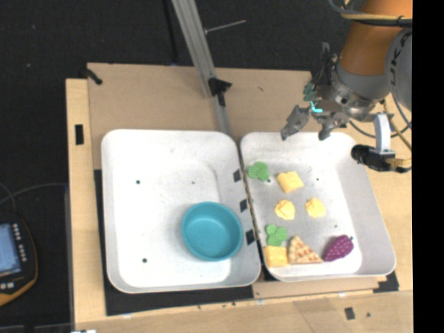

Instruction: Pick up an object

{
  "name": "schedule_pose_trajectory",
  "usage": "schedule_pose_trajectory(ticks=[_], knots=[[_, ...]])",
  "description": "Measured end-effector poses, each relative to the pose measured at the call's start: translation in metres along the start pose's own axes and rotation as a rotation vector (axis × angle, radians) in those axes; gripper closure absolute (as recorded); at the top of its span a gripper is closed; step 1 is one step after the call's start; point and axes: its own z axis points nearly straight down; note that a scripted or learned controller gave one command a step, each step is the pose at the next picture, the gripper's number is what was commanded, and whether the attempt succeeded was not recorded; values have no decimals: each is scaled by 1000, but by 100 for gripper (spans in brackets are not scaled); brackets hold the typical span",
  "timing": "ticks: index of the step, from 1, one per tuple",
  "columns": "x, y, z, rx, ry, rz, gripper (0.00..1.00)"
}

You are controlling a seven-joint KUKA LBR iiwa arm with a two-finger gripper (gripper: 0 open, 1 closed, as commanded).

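The gripper [305, 127] hangs above the far edge of the right bin [368, 186], its fingers apart and holding nothing. Small toy foods lie there: a purple grape bunch [338, 248], yellow pieces [290, 182].

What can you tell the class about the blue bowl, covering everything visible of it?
The blue bowl is round, teal-blue, smooth like plastic, and stands upright with its opening facing up. Nothing is visible inside it. It sits on the floor of the left white bin, toward the near right part, close to the divide between bins. Nothing else touches it.
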Motion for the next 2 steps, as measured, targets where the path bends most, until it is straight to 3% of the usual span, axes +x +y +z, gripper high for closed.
schedule_pose_trajectory(ticks=[2], knots=[[-8, 0, 107, 6, -1, 5, 0]])
